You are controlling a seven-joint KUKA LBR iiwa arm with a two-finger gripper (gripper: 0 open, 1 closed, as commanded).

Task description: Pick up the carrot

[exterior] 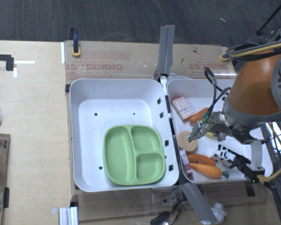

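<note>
Worktop (27,125): pale wood, bearing two shallow white bins side by side.
Left bin (84,102): centre of the frame; holds a green divided plate (134,154).
Right bin (196,86): right of the frame; holds the toys and the arm's working end.
Carrot (205,169): lower part of the right bin, lying flat, pointing roughly left to right; a second slimmer orange piece (201,158) lies touching its upper side.
Other contents: a patterned small box (183,108) near the top, a tan round disc (187,141) just above the carrots.
Hand (196,134): above the disc, near but apart from the carrot; whether it is open or closed I cannot tell.
Handling (judgement): likely a light, stiff, smooth toy, prone to rolling; take it across the thick middle, clear of its neighbour.
</note>
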